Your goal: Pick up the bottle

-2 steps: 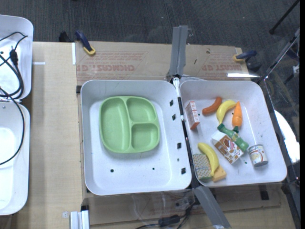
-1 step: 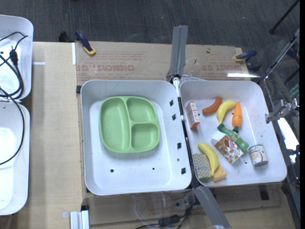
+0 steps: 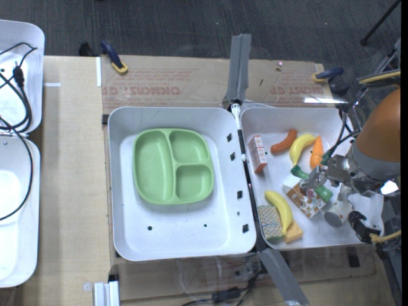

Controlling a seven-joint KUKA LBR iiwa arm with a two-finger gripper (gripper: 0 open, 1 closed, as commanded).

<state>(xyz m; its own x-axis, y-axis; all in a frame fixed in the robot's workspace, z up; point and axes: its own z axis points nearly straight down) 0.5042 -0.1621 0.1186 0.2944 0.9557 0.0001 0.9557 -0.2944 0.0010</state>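
The bottle [image 3: 299, 170] is green and lies on its side in the right bin [image 3: 275, 123], between a carrot and a flat snack packet. Its far end is covered by my gripper [image 3: 317, 182], which is down low right over the bottle. The grey wrist and the orange band of the arm reach in from the right edge. Whether the bottle is between the gripper's two sides is hidden by the gripper body.
Around the bottle lie a carrot [image 3: 317, 153], two bananas [image 3: 301, 146] [image 3: 280, 207], a sausage [image 3: 284, 141], a small carton [image 3: 257, 153], a printed packet [image 3: 305, 201] and a grey cylinder [image 3: 333, 218]. The left bin [image 3: 124, 234] holds a green divided plate [image 3: 173, 166].
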